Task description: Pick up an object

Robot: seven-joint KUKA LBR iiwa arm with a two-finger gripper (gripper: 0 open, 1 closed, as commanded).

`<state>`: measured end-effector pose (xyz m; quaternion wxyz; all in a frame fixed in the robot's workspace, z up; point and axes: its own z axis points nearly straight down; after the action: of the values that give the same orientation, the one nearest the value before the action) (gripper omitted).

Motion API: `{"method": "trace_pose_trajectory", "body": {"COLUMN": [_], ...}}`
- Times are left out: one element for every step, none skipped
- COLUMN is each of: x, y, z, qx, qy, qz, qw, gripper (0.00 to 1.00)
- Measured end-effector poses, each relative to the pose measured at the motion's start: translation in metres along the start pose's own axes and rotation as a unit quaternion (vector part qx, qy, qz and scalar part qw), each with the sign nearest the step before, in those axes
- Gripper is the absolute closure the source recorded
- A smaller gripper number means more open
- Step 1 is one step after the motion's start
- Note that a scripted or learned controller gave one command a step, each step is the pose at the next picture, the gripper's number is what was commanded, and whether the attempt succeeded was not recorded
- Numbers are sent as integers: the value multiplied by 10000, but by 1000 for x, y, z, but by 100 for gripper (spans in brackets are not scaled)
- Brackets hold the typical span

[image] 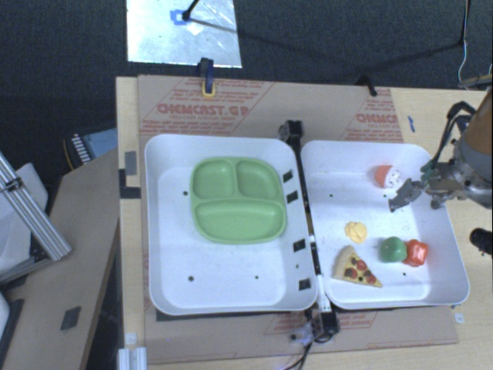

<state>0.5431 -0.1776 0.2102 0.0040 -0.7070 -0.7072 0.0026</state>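
We are looking down on the surface [127, 299], where two white bins are sitting side by side. In the left bin [166, 276], a green divided plate [237, 200] is lying near its centre. In the right bin [443, 284], a pizza slice [355, 268] is lying at the lower left, with a small yellow piece [355, 230] just above it. To their right, a green piece [393, 249] and a red piece [416, 253] are touching. A red-and-white piece [387, 176] is sitting higher up. The tool [402, 197] is hanging just below and right of that piece, clamping nothing; we cannot tell whether it is apart or together.
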Motion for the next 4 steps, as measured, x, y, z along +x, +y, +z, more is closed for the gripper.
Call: {"method": "trace_pose_trajectory", "body": {"x": [0,-2,-9,-8], "y": [3,2,5,6], "z": [-6,57,102,127], "qx": [-53,-28,-34,-44], "qy": [-12,-4,-7,-8], "qz": [-14,-3,-2,-4], "qw": [10000,10000,10000,10000], "gripper": [0,0,0,0]}}
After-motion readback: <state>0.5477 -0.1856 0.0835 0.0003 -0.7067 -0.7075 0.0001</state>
